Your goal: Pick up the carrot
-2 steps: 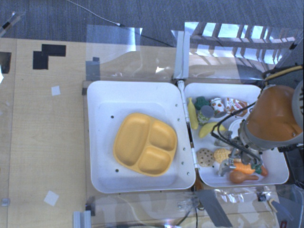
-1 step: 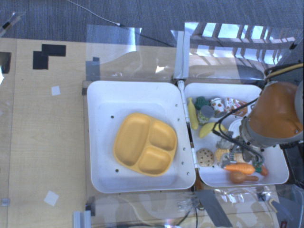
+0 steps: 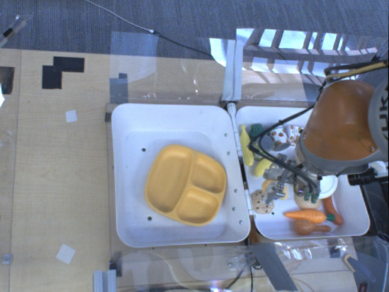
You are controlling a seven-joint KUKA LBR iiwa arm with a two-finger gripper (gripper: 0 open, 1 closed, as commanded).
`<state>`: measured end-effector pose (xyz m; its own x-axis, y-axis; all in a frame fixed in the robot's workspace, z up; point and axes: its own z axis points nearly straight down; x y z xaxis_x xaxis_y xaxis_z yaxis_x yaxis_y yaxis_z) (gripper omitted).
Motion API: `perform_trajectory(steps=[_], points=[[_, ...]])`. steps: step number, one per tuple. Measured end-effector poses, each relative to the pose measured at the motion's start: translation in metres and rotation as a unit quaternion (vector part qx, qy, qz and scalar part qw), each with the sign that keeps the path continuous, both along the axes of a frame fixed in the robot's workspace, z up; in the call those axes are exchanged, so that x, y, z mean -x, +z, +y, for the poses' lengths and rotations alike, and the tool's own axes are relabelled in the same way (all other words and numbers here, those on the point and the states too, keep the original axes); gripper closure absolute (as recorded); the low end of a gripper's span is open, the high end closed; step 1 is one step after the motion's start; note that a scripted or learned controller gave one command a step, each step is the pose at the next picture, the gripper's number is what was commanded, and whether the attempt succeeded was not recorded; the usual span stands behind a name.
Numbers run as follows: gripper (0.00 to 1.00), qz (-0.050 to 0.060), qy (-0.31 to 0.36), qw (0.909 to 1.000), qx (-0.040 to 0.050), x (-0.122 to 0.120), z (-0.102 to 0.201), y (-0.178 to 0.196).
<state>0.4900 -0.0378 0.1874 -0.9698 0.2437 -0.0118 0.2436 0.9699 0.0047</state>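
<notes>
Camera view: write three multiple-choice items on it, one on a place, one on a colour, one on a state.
1. Where does the orange toy carrot lie?
A. In the right white bin, near its front edge
B. On the divided plate
C. On the bench outside the bins

2. What colour is the divided plastic plate in the left white bin?
A. Blue
B. Yellow
C. Red

3. How does the carrot stand relative to the gripper?
A. Lifted high above the bin
B. Lying on the bin floor, apart from the gripper
C. Resting on the plate

Answers: 1 A, the carrot sits by the right bin's near wall; 2 B, the plate is plainly yellow; 3 B, the carrot lies in front of the gripper, not between its fingers.
</notes>
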Motion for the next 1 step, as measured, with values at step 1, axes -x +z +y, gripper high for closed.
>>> perform_trajectory(steps=[1], points=[[1.00,0.002,0.070,0.9975,0.0027,-0.0016,-0.0776,0.0272]])
